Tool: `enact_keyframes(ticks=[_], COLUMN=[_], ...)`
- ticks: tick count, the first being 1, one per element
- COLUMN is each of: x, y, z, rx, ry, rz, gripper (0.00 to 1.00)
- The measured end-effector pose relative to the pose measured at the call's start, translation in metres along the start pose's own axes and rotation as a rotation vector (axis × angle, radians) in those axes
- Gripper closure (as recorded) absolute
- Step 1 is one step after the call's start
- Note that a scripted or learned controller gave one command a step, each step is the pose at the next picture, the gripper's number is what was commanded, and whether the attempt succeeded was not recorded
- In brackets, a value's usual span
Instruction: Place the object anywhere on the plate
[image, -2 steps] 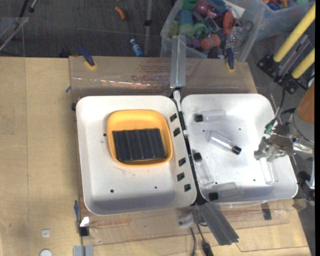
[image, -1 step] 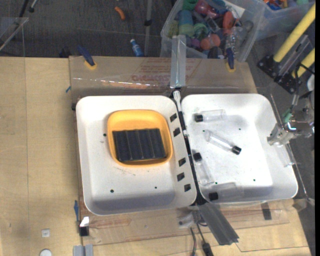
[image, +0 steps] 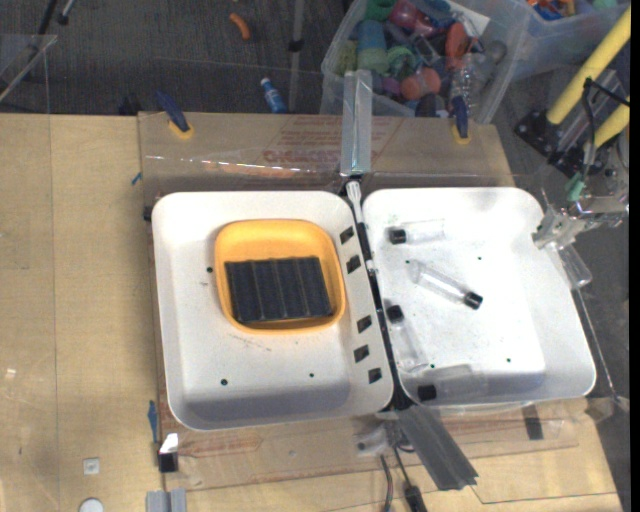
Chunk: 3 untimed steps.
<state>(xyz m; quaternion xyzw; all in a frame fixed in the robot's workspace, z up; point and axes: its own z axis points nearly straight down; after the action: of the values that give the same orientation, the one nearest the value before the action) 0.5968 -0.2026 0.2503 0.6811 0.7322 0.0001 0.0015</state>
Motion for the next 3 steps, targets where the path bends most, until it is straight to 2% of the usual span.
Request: enact_keyframes(ticks=[1,2,3], x=[-0.007,-0.009,-0.025], y=[0.047,0.071,0.069], z=[0.029,0.009,-0.038], rx=[0.000,-0.003,-0.004], ry=[0.000,-0.001,-0.002], rz=[-0.026,-0.293,-0.545], gripper=[1.00,1.00,1.00])
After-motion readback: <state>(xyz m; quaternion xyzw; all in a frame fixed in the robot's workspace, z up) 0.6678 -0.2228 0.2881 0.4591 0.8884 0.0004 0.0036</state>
